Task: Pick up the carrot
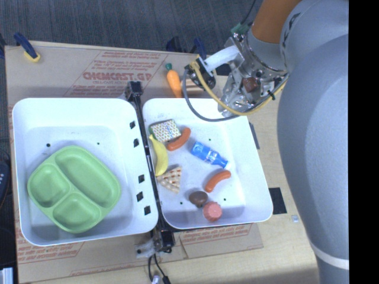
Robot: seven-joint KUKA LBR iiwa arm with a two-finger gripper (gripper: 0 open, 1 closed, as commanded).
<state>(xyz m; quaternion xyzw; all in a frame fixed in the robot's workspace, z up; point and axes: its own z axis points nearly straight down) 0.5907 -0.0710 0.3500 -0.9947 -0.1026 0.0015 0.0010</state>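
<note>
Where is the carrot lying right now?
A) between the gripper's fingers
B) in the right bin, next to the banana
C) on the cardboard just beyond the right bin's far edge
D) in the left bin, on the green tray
C: the carrot lies on the cardboard, outside the far rim of the right bin.

**Arm: grey shell, orange band, looped cables**

You're looking at a bulky arm [320, 129] wearing a smooth grey shell, with an orange band [278, 7] showing above the wrist. Yellow and black cables [204, 96] are looping off the metal gripper [240, 99], and a white bracket [220, 58] is sticking out beside it.
</note>
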